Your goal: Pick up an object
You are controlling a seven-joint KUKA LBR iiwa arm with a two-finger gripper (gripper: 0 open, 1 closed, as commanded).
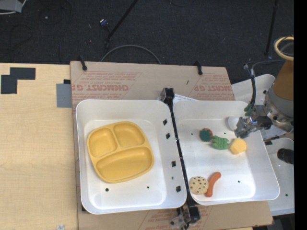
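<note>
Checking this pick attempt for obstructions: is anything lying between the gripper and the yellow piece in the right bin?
Nothing visible does. The gripper sits just above and right of the yellow piece, with bare bin floor between them. The green toy lies beside the yellow piece on its far side.

My bins [96, 195] are white. The tray [120, 150] is yellow. I see a green toy [220, 142], an orange sausage [212, 183], and a speckled tan cookie [197, 184].

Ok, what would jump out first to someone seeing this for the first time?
The big yellow three-compartment plastic plate in the left white bin. Then the right white bin: a yellow toy chunk, a green piece and an orange sausage, with the grey gripper at its far right edge.
</note>
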